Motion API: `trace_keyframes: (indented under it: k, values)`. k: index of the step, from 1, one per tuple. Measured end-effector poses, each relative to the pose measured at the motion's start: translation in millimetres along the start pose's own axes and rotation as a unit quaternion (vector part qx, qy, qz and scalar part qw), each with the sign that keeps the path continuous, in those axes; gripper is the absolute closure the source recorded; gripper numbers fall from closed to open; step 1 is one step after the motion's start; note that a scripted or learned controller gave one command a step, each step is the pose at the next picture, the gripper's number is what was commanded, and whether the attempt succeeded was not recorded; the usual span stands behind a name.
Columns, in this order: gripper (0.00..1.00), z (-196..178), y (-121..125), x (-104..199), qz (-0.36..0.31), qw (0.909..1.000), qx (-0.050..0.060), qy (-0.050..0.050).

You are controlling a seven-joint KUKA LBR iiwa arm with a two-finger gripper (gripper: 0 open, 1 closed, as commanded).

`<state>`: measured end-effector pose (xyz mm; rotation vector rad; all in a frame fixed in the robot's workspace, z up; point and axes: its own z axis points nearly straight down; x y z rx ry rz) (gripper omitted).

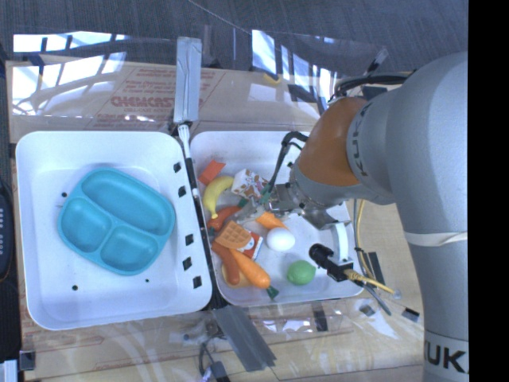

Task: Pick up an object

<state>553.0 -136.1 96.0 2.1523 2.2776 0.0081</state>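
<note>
The right bin [238, 143] holds a heap of toy food. In it are a yellow banana [215, 191], a printed snack packet [249, 185], a waffle piece [235, 235], a long carrot [251, 270], a white egg [280, 240] and a green ball [301, 273]. My gripper [262, 207] is low in this bin, over the middle of the heap. It sits just below the packet and right above a small orange piece [272, 221]. The wrist hides how the fingertips stand. I see nothing clearly between them.
The left bin [48, 293] holds a blue divided plate [116, 220]. An orange wedge [213, 171] lies near the right bin's left wall. The arm's grey and orange body [374, 150] covers the right bin's far right side. Cardboard [119, 94] lies behind the bins.
</note>
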Motion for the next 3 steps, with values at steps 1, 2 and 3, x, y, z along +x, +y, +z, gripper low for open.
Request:
trace_keyframes:
  k: [1,2,3]
  values:
    - [1.0,-6.4,-1.3,0.6,-0.003,1.0,0.004,0.001]
    - [1.0,-95.4,44.5,63.3,0.028,0.9996,0.005,0.002]
    - [1.0,-171.7,5.2,77.0,0.193,0.9812,0.006,-0.001]
